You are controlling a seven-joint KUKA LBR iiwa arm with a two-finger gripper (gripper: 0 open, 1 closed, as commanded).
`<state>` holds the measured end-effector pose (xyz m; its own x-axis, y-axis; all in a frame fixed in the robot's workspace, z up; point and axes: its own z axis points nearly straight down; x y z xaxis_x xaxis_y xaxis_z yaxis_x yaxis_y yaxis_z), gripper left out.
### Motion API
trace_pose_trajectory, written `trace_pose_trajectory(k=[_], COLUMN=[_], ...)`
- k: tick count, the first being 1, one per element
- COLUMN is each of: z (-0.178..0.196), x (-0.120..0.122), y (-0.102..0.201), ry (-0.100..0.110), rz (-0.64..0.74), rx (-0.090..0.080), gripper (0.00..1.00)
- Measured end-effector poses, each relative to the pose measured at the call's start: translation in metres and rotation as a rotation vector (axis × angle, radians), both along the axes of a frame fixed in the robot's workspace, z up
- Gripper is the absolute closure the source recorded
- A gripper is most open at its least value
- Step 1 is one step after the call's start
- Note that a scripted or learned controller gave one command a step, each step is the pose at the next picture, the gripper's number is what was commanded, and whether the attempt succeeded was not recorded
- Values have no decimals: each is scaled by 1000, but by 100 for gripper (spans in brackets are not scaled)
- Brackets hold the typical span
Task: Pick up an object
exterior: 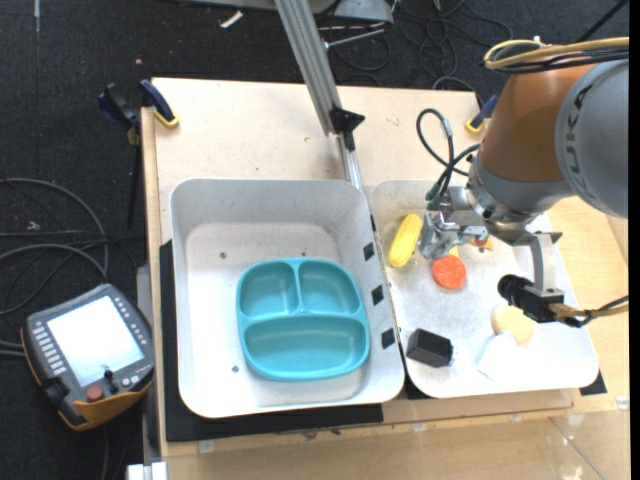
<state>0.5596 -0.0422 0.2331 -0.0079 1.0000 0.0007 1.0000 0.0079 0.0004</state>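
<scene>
Metal two-finger gripper point(447, 240) low in right shallow white bin point(560, 366), just above round orange-red disc point(450, 273); can't tell gripper state or any contact w/ disc; yellow banana-shaped toy point(404, 240) just beside it on the side toward the other bin; black block point(429, 347) nr front; teal divided plastic tray point(299, 318) in left white bin point(200, 218)

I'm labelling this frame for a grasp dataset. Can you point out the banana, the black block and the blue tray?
banana point(405, 240), camera view, middle of the yellow body.
black block point(429, 347), camera view, centre of its top face.
blue tray point(300, 353), camera view, floor of its large front compartment.
</scene>
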Motion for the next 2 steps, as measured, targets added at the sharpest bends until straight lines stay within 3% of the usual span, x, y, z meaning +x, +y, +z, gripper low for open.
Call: trace_pose_trajectory(k=[2], z=[-3], x=[29], y=[105], ry=[0], rz=[0], rx=[1], gripper=[100])
